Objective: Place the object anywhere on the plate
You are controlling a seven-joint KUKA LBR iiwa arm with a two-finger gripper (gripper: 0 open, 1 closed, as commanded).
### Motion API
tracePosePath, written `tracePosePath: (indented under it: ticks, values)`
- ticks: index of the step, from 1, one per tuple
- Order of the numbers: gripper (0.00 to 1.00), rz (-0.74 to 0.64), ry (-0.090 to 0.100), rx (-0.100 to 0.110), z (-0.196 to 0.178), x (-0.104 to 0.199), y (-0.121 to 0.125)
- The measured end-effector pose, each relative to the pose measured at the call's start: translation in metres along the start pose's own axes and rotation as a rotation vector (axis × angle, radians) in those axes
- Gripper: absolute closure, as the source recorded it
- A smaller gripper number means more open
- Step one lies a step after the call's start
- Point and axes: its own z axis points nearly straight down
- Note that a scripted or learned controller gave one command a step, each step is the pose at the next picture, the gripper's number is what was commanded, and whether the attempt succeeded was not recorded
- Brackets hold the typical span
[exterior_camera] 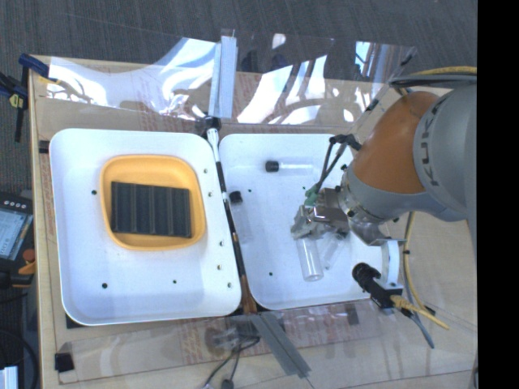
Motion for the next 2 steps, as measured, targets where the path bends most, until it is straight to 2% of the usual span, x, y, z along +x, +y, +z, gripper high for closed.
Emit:
tracePosePath:
  ticks: [1,2]
  values:
    - [1.00,-0.154,0.000,0.001,-0.0091,0.0354,0.0765]
    - [0.00,-0.155,0.000,0.002,-0.0090,0.0356,0.0765]
